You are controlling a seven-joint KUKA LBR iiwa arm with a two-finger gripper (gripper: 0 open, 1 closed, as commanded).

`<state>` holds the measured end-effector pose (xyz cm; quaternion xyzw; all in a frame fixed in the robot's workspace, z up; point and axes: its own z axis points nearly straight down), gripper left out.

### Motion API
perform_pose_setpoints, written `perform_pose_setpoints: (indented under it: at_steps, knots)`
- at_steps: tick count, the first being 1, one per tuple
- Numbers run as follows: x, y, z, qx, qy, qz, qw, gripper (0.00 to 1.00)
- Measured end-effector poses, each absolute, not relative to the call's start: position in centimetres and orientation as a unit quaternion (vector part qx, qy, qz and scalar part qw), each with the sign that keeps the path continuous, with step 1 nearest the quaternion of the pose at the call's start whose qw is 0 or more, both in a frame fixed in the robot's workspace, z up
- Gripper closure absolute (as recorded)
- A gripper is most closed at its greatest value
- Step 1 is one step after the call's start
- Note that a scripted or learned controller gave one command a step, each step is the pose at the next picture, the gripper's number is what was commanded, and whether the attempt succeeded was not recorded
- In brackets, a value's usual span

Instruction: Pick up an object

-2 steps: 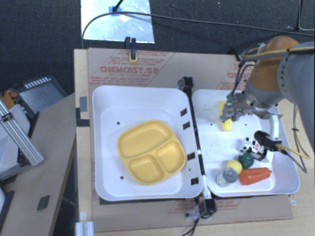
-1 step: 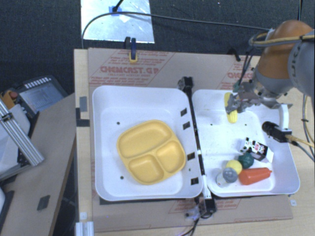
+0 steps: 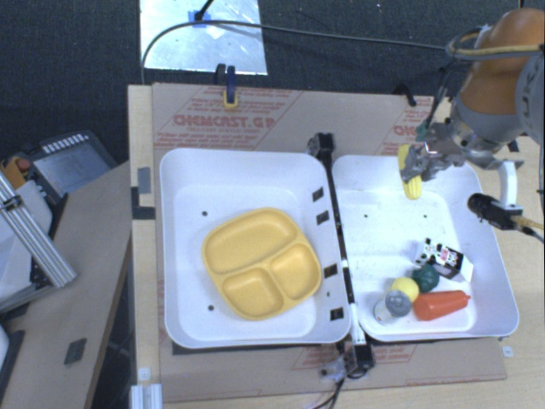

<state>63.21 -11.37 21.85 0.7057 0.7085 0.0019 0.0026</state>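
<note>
One orange carrot (image 3: 440, 304), one yellow tray (image 3: 260, 263), fingers (image 3: 419, 162) grasping one corn cob (image 3: 412, 186).

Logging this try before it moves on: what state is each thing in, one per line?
Gripper: jaws shut on the corn, above the right bin's far end.
Corn: held, hanging upright.
Yellow tray: flat in the left bin.
Carrot: lying on its side in the right bin.
Yellow ball: resting beside the carrot.
</note>
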Motion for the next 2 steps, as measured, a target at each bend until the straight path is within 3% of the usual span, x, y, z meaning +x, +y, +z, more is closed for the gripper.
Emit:
perform_pose_setpoints:
  at_steps: [1,2]
  knots:
    - [63.4,-11.4,27.3,0.705,0.709,0.0022,0.003,1.00]
    - [62.1,-6.7,27.6,0.704,0.710,0.0006,0.000,1.00]
